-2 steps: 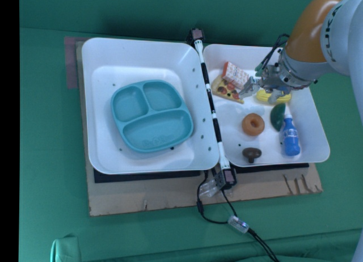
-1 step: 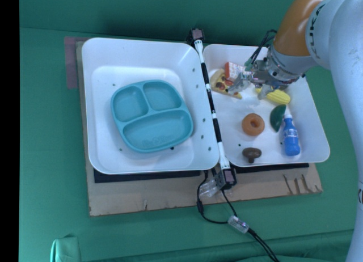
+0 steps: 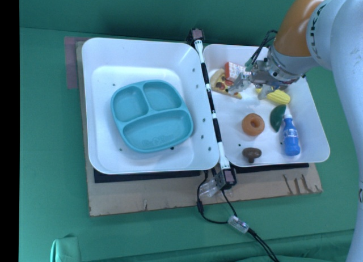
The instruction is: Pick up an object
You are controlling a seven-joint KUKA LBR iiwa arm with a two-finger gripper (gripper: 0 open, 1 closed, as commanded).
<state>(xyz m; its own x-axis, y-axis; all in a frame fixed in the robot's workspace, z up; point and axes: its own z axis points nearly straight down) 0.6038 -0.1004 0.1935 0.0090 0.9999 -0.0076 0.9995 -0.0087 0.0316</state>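
My gripper (image 3: 249,89) hangs low over the back of the right bin (image 3: 317,142). It is open, with one finger by the pizza slice (image 3: 219,80) and the other by the yellow corn cob (image 3: 278,96). A red box (image 3: 232,70) lies just behind its left finger. Nothing sits between the fingers. Nearer the front lie an orange donut (image 3: 253,124), a green wedge (image 3: 277,117), a blue bottle (image 3: 290,136) and a brown mushroom-shaped piece (image 3: 252,154).
The left bin (image 3: 102,56) holds a teal divided plate (image 3: 151,115). A black-and-white striped bar (image 3: 211,96) runs between the bins. Cables (image 3: 227,212) trail off the bench's front edge. The arm crosses the right bin's back right corner.
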